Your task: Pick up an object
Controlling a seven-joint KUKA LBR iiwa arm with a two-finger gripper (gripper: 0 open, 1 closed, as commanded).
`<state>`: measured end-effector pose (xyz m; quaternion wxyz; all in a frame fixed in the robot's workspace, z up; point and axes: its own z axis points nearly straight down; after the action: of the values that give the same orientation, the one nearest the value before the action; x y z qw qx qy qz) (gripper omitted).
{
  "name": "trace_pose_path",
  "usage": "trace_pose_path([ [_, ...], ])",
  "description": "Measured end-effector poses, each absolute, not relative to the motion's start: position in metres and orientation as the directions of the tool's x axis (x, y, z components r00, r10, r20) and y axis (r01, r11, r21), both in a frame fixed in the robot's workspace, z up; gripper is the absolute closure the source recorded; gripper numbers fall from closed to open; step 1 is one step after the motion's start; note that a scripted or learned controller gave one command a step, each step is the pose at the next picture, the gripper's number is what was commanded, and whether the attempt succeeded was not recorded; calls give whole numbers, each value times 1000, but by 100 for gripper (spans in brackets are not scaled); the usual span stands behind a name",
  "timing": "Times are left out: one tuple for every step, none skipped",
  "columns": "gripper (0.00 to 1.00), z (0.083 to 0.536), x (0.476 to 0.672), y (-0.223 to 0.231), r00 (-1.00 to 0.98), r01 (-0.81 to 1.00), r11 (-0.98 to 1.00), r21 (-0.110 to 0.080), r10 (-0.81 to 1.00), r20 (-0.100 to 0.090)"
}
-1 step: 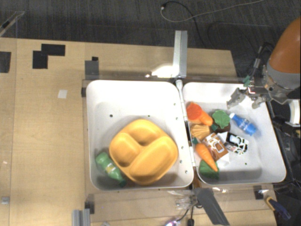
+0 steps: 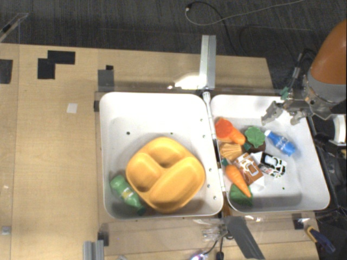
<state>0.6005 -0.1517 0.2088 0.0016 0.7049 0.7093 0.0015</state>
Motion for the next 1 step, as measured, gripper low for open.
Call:
trace_pose_path([
  [0,91,627,-111,-107,994,107,16,994,-4],
])
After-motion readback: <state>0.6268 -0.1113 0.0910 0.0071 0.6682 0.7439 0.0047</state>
